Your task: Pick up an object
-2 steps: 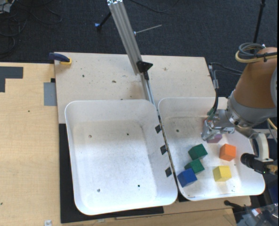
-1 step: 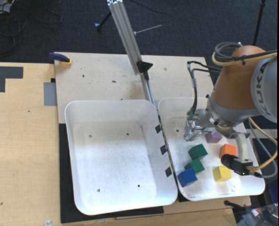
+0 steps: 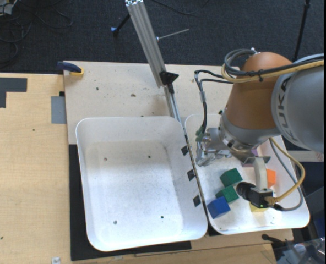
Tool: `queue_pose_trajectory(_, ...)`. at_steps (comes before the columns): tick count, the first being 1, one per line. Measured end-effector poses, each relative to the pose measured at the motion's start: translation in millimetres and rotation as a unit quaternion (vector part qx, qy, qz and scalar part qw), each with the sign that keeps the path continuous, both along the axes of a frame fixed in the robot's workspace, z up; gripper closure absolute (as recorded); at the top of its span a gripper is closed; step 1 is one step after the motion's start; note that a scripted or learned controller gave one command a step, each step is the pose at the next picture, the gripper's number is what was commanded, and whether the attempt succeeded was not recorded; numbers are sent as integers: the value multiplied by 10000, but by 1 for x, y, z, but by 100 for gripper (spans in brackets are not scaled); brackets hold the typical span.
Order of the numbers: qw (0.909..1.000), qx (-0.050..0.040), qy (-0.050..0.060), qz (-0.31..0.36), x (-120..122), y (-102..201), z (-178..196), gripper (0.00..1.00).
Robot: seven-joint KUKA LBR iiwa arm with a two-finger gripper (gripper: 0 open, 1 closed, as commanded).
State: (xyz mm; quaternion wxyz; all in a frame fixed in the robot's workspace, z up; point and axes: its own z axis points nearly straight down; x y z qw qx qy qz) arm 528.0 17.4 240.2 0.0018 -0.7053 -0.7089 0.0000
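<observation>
- Reaching in from the right, the grey arm with its orange band hangs over the right-hand white bin.
- The gripper sits low in that bin's upper left part, just beside the wall next to the left bin. Whether it is spread or closed cannot be told from this slant.
- The things to pick lie in the right bin, below the gripper in the view and apart from it. They are a green block, a darker green block just beneath it, and a blue cube nearest the front rim.
- An orange piece lies further right, partly hidden.
- Both bins rest on the wooden counter.
</observation>
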Motion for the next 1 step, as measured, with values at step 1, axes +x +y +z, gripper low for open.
queue_pose_trajectory(1,10000,-7,12,-8,-10,41,-3,100)
